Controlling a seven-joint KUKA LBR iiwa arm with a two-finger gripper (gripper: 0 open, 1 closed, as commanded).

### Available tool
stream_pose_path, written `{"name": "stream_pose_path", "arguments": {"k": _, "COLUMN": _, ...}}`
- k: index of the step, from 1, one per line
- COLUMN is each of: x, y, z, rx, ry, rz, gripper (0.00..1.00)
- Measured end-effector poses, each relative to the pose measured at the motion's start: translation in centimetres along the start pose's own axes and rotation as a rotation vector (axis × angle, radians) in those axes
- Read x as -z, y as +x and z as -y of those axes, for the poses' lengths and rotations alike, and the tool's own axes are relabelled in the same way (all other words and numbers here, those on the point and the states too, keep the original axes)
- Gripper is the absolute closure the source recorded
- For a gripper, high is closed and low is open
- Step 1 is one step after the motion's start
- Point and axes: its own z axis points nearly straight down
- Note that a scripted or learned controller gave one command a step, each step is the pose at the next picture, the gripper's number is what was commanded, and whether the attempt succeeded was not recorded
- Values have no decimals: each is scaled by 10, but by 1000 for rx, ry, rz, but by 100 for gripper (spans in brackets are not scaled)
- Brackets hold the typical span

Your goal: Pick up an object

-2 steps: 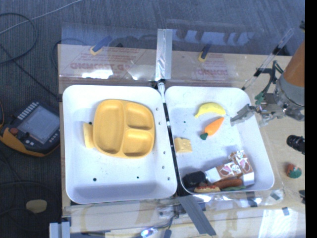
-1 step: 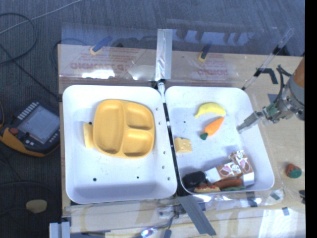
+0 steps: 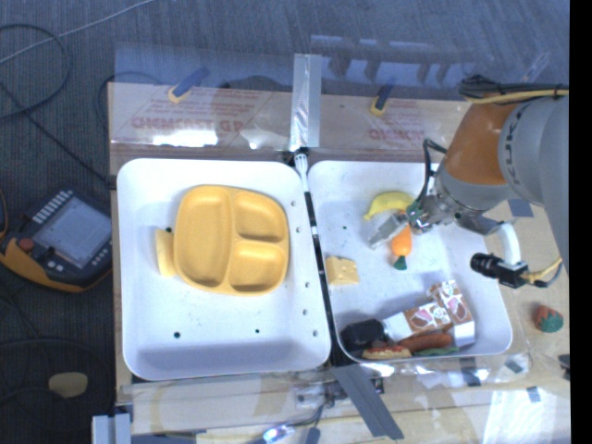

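Observation:
My gripper (image 3: 392, 231) is low in the right bin (image 3: 481, 285), in its upper middle, reaching in from the right under the orange-banded wrist (image 3: 476, 146). A small orange carrot with a green tip (image 3: 400, 244) lies right at the gripper's end, touching or nearly touching it. A yellow banana (image 3: 388, 202) sits just behind the gripper. I cannot see whether anything is held.
A cheese wedge (image 3: 342, 271) lies by the right bin's left wall. A printed carton (image 3: 437, 314), a black item (image 3: 363, 331) and a red sausage (image 3: 412, 344) crowd the front edge. A yellow divided plate (image 3: 231, 239) lies in the left bin (image 3: 148, 340).

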Motion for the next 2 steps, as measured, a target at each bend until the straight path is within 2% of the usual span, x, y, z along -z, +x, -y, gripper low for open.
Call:
{"name": "stream_pose_path", "arguments": {"k": 1, "x": 10, "y": 1, "z": -1, "rx": 0, "ry": -3, "rz": -1, "gripper": 100}}
{"name": "stream_pose_path", "arguments": {"k": 2, "x": 135, "y": 47, "z": -35, "rx": -67, "ry": 2, "rz": -1, "gripper": 100}}
